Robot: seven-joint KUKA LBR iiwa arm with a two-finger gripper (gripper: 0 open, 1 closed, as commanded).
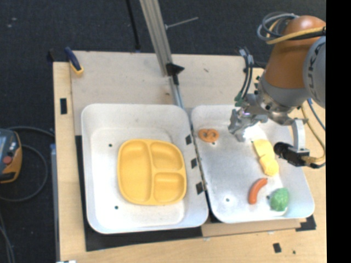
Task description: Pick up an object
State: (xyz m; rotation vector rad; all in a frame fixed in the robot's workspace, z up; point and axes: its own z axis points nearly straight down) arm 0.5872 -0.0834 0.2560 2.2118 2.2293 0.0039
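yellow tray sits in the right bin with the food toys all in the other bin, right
Not quite: the camera view shows the yellow tray in the left bin. The food toys, such as the green one, are all in the other bin, the right one.

Evenly lit from above, fairly bright, no hard shadows. Slight overexposure on both white bins (98, 147), surface texture mostly washed out. Small hot spot of glare beside the gripper (241, 126). Saturated colour on the yellow divided plate (152, 171), detail intact. Dark, underexposed floor (33, 15) around the bench. Soft overall, low resolution, mild blur on small items. No obvious edge distortion.
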